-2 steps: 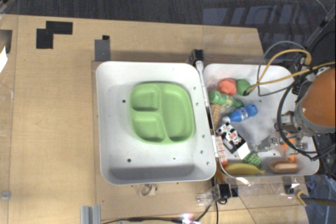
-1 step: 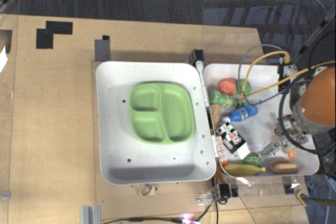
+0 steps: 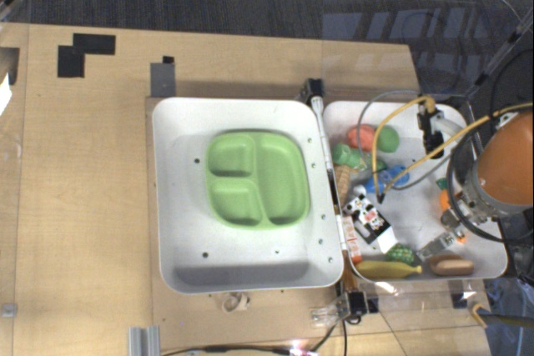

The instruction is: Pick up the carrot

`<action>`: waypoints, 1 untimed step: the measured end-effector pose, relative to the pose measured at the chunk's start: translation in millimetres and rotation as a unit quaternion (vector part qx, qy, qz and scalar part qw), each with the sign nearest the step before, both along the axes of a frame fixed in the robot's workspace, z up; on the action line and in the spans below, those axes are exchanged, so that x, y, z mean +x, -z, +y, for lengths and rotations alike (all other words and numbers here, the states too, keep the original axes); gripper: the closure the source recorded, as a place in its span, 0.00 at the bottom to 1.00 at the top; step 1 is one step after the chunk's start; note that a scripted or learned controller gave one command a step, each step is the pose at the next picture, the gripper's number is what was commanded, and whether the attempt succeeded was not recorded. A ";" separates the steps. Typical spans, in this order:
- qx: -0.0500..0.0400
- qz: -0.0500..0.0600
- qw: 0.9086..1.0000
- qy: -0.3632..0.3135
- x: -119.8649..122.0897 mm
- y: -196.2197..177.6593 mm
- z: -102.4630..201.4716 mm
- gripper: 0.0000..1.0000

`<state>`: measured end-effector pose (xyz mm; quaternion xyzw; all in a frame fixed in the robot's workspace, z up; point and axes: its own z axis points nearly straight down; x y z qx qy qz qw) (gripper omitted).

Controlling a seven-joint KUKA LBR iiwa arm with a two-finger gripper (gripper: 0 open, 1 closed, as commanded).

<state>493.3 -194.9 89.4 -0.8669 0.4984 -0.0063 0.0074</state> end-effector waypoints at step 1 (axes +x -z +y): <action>-0.001 0.004 0.984 0.179 24.8 0.4 5.6 0.00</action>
